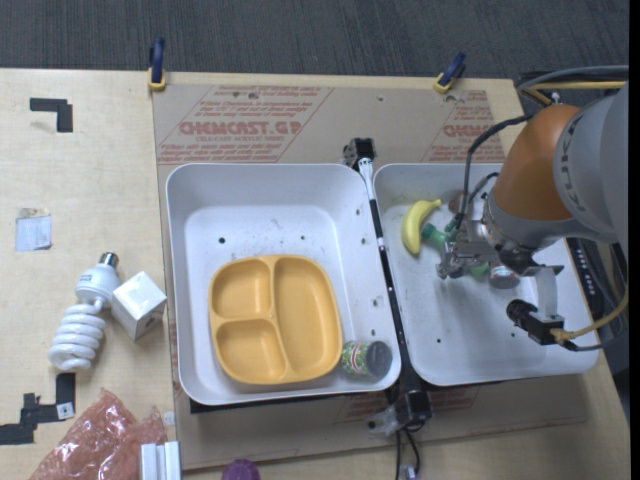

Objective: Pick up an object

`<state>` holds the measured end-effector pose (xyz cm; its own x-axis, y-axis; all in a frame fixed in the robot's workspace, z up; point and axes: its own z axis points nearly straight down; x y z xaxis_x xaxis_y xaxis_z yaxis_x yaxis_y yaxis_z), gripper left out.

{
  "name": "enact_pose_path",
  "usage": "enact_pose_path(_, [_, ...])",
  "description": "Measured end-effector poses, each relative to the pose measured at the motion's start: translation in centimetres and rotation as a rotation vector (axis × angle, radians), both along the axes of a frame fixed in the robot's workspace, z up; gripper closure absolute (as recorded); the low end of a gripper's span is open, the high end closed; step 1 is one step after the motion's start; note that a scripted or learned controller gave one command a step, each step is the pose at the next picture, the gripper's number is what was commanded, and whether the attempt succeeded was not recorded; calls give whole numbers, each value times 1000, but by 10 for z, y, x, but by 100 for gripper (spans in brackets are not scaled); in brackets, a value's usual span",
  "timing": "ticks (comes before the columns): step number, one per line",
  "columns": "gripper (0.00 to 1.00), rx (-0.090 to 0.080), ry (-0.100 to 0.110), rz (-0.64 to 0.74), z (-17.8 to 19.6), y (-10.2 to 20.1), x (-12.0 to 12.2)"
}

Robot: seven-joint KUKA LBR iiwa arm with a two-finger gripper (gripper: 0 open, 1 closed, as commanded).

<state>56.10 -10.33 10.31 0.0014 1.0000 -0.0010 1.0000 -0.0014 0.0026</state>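
A: What lies in the two bins?

B: The left bin (190,218) is glossy white plastic with rounded corners and a few dark specks on its floor. In it sits a yellow divided plate (274,318), smooth and matte, with three compartments. Touching the plate's lower right corner is a small jar (364,358) lying on its side, grey lid toward the right, label greenish.

A: And the right bin?

B: The right bin (470,353) is the same white plastic. A banana (416,224), curved and bright yellow, lies in its upper left part, near the divider. Just beside the banana, to the right, a small green object (436,236) shows; its shape is too hidden to tell.

A: The arm?

B: Grey, with a rounded orange band, it reaches in from the right of the frame. The gripper (456,264) is low over the right bin, just right of the banana. I cannot tell how the gripper is set or whether it has hold of anything.

A: The surroundings?

B: The bins rest on a brown board (250,118) printed with red lettering, held by blue clamps (156,63) at its top edge. At lower left of the frame, on pale wood, lie a white spiral light bulb (84,318), a small white cube (139,303) and crinkled pink netting (95,438). Dark carpet fills the top.
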Motion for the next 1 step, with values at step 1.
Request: enact_pose_path(1, [0, 0, 0, 0, 0, 0, 0])
